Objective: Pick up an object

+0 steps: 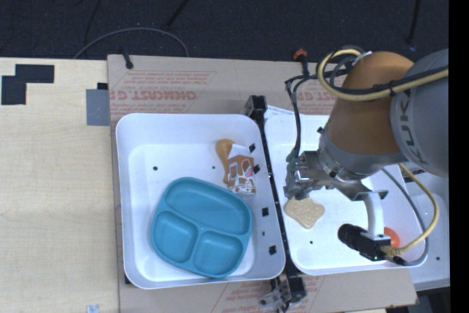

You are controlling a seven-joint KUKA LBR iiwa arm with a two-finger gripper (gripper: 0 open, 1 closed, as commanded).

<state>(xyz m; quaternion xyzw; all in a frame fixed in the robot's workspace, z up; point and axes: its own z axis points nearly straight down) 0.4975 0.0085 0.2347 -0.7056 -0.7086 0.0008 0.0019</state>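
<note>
My gripper [299, 187] hangs low over the left part of the right bin [322, 264], just above a tan, toast-shaped piece [305, 212] lying on the bin floor. The gripper tips sit right at the piece's upper edge; nothing shows between them. A small orange-red object [390, 236] peeks out near the right bin's lower right. In the left bin [135, 157] lie a blue divided plate [201, 226], a small brown-and-white printed packet [240, 174] and an orange-brown piece [224, 149] just above it.
A black divider rail [267, 187] runs between the two bins. The arm's orange band and grey body cover much of the right bin's upper half. Cardboard lies under both bins, and wooden bench extends to the left.
</note>
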